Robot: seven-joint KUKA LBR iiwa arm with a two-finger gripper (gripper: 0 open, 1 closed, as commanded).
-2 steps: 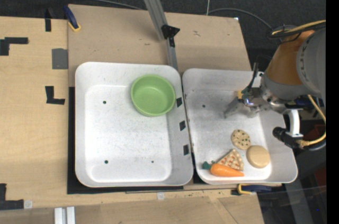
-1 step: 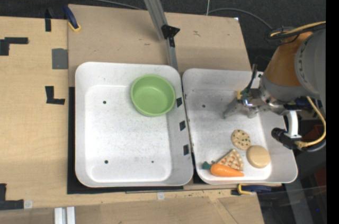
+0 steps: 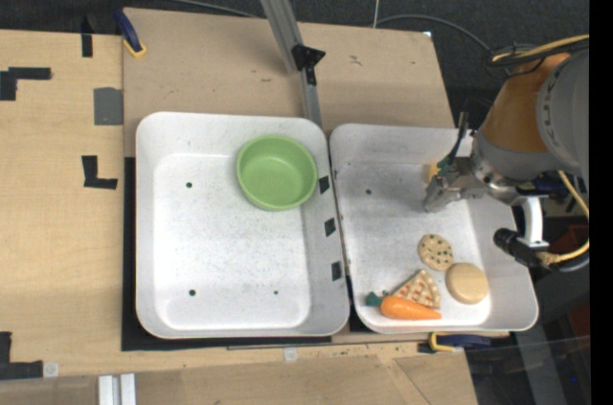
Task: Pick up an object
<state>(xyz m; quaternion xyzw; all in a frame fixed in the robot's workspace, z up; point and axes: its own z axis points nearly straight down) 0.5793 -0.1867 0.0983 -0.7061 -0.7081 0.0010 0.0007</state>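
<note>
Approach step: my gripper (image 3: pixel 439 198) sits low over the right bin (image 3: pixel 383 164), finger state not discernible, nothing visibly held; the nearest target, a spotted cookie (image 3: pixel 435 251), lies just below, so next I shift toward it and descend.

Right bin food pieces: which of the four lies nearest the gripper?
The speckled round cookie. It lies just below the gripper, while the plain tan round piece, the pizza slice and the carrot sit farther toward the bin's front edge.
</note>
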